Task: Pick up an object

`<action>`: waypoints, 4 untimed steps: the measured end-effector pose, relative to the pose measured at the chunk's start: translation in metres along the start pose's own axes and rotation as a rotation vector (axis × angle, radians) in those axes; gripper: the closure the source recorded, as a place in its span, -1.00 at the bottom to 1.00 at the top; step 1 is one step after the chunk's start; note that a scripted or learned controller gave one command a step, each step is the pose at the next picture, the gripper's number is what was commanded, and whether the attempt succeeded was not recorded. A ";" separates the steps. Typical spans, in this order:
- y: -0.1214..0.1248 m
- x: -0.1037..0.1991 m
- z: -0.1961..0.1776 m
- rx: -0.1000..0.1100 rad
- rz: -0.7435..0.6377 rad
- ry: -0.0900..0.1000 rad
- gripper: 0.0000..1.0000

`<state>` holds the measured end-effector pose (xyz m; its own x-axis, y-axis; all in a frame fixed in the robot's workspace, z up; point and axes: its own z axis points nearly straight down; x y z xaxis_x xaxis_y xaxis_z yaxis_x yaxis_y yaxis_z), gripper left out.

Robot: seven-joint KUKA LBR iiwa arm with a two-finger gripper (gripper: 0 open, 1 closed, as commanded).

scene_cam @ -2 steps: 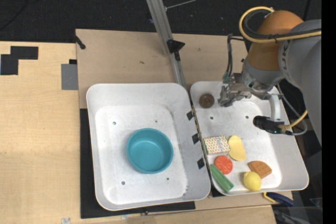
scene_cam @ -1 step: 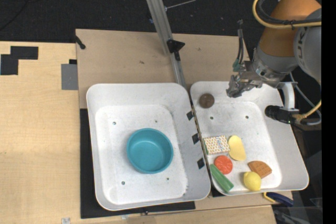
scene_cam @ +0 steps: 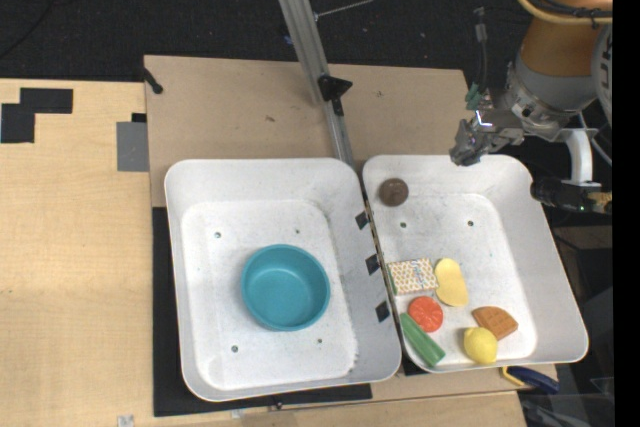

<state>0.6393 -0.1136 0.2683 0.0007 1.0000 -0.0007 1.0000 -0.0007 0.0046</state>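
The gripper [scene_cam: 468,153] hung over the right bin's [scene_cam: 520,215] far edge; I couldn't tell its state. A brown round cookie [scene_cam: 393,192] lay near it, to its left. A blue bowl [scene_cam: 286,287] sat in the left bin [scene_cam: 200,205].

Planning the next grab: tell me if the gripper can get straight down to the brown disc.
Probably yes. The brown disc lies alone in the right bin's far corner, nothing on it, and the gripper hangs near that bin's far rim.

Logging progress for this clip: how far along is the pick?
Done: nothing looks picked yet. The brown disc, cracker, tomato and lemon all lie in the right bin. In hand: the gripper hangs at that bin's far rim, apart from them. Left: descend, grasp one item, lift.
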 end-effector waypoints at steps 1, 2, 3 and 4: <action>0.000 -0.001 -0.014 0.004 0.000 0.000 1.00; -0.013 0.051 -0.014 0.005 -0.004 0.002 1.00; -0.033 0.108 -0.007 0.006 -0.005 0.002 1.00; -0.044 0.151 0.003 0.006 -0.003 0.001 1.00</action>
<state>0.5959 0.0370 0.2648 -0.0025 1.0000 0.0006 1.0000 0.0025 -0.0016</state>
